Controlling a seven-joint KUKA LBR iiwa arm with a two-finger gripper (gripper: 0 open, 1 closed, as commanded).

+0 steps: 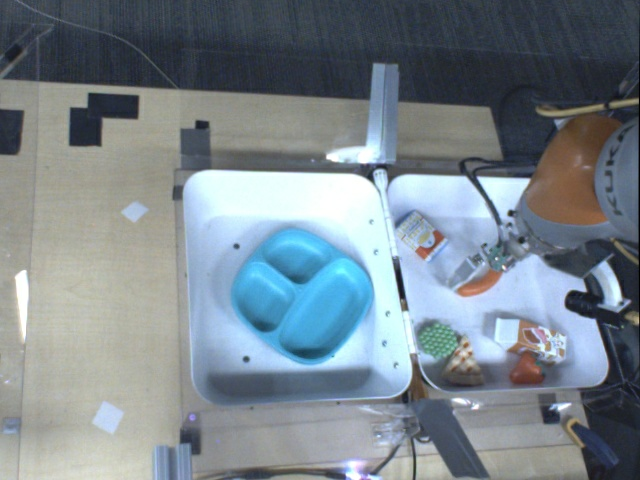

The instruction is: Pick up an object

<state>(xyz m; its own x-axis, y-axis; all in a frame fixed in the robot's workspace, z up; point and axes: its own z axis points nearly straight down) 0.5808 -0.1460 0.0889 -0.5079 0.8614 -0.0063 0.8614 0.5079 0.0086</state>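
Right bin (590, 373): the hand (478, 268) is lowered onto an orange sausage-shaped object (482, 284), which lies directly beneath its fingertips, touching them; whether the fingers are spread or pressed together cannot be told.

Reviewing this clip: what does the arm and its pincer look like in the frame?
The arm is grey with a broad, rounded orange band above the wrist and dark lettering on the grey casing at the frame's edge. A black cable loops along it. The pincer is small and metallic silver, with a bit of green circuit board at its base.
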